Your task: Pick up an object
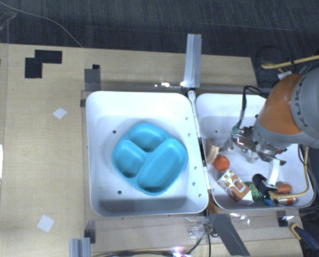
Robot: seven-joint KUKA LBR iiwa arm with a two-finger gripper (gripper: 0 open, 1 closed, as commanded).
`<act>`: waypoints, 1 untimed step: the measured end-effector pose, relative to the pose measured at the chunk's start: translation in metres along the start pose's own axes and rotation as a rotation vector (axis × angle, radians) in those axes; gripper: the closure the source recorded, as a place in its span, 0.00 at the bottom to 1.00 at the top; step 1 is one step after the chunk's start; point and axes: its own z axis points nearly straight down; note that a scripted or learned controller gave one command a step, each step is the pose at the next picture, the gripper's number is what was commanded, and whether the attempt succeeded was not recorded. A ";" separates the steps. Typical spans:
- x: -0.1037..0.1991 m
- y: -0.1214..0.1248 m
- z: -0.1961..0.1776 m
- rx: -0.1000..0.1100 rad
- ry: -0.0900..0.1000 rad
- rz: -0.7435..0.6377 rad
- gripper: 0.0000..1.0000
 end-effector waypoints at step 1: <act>0.006 -0.054 -0.001 -0.006 -0.002 -0.088 0.00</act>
